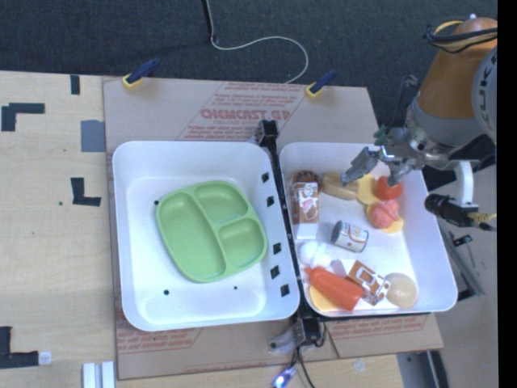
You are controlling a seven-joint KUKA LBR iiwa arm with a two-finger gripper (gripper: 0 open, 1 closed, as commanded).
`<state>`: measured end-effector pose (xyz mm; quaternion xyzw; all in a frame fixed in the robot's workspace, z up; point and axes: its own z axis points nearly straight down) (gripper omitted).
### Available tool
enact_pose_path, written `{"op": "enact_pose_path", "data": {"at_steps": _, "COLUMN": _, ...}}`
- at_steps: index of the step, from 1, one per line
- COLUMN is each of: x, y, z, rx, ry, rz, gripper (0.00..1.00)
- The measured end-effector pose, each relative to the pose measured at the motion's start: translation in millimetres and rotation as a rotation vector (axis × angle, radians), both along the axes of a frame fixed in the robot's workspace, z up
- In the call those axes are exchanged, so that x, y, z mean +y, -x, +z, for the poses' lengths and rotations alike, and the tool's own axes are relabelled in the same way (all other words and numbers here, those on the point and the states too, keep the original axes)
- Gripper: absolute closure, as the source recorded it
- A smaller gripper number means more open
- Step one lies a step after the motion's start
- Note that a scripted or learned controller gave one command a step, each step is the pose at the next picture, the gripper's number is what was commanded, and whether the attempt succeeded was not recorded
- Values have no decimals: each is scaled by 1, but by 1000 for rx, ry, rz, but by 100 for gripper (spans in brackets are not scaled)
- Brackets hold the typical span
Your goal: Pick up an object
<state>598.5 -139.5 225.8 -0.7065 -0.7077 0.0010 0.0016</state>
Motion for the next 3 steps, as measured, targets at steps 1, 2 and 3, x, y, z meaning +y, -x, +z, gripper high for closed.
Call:
{"op": "enact_pose_path", "data": {"at_steps": 1, "x": 26, "y": -19, "z": -109, "rx": -3, "ry": 1, "rz": -1, "gripper": 0}}
{"op": "enact_pose_path", "data": {"at_steps": 2, "x": 47, "y": -46, "z": -141, "rx": 0, "ry": 0, "rz": 2, "gripper": 0}}
{"op": "enact_pose_path", "data": {"at_steps": 3, "x": 47, "y": -45, "z": -131, "rx": 2, "ry": -2, "rz": 1, "gripper": 100}}
